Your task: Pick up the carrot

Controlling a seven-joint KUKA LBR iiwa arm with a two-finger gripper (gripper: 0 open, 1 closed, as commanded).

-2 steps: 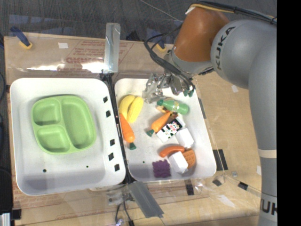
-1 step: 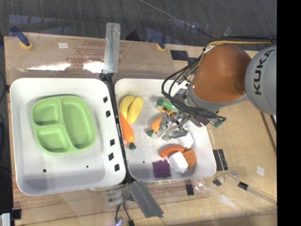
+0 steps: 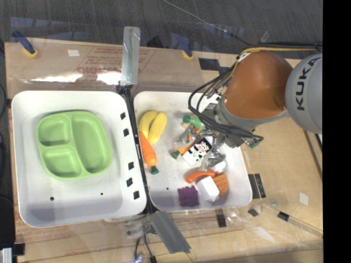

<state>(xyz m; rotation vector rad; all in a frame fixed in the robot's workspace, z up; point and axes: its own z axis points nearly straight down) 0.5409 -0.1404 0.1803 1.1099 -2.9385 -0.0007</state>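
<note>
Against the left wall of the right-hand shallow white bin [image 3: 164, 204] lies the orange carrot with a green stem end [image 3: 147, 151], well to the left of the two-finger pincer [image 3: 215, 159] and untouched by it. Just above the carrot sit a yellow banana [image 3: 145, 121] and a yellow corn cob [image 3: 158, 126]. Whether the pincer is open or closed cannot be told. It hangs over a small white printed card [image 3: 196, 151]; below it are a white block [image 3: 208, 189] and a purple bunch of grapes [image 3: 188, 196]. Far left of the pincer, the other white bin [image 3: 27, 201] holds a green three-compartment plastic tray [image 3: 74, 144].
</note>
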